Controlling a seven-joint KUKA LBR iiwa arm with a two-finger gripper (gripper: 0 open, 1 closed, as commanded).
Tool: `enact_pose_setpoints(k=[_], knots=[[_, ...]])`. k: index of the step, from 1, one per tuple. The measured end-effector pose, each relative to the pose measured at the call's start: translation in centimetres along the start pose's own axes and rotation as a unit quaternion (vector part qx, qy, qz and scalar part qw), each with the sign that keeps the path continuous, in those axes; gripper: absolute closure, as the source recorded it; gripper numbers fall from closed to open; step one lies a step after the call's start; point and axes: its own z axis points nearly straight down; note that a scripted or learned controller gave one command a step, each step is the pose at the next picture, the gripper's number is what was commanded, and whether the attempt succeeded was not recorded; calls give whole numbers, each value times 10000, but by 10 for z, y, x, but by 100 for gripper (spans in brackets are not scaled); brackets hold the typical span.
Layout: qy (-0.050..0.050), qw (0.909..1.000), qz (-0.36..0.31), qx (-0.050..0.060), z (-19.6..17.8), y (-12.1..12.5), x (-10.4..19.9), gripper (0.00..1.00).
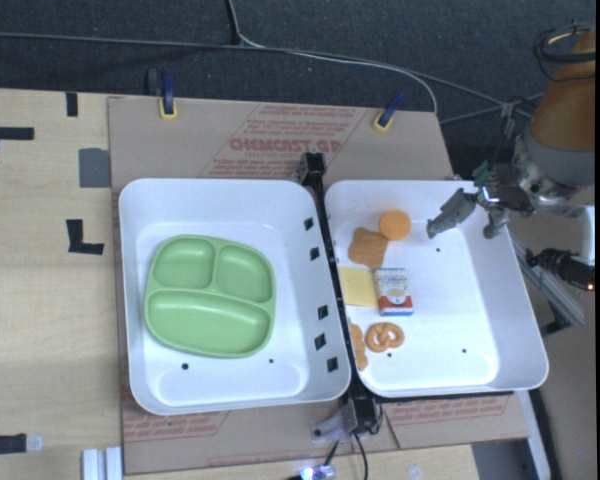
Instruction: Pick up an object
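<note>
Near edge of the desk (40, 298): the cable clip (345, 420) at the seam between the two bins.

Left bin (140, 208): green divided plate (211, 295), roughly centred, nothing on it.

Right bin (500, 358), all items bunched along its left wall:
- pretzel (384, 337) nearest, close to the near-left corner, with a small orange bit just beside it against the wall
- red-and-white packet (393, 292) next back, touching or just beside a yellow cheese slice (357, 287) on its left
- brown toast piece (369, 247) behind those
- orange ball (395, 225) farthest back, just beside the toast

Right half of this bin is bare floor.

End effector (470, 211): over the far-right part of the right bin, near its far edge, well apart from the pile. Fingers read as spread wide, one dark finger angled toward the ball, the other toward the bin's right wall. Nothing between them.

Step, my read: approach phase, no pick made. The orange ball is the closest candidate, the toast next.

Next move needs: travel left toward the left wall, centre over one item, then descend. Items are crowded; the ball may roll, and the cheese slice is flat and hard to pinch. The packet or ball looks like the best bet.

Far edge: two clamps (167, 103) hold the cardboard sheet (280, 143) under the bins.
</note>
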Motion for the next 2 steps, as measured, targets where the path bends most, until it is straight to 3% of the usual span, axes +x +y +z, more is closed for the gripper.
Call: enact_pose_setpoints(k=[1, 2], knots=[[-11, 10000, -16, -57, -6, 2, 0, 0], [-10, 10000, -17, -33, 49, 8, 9, 0]])
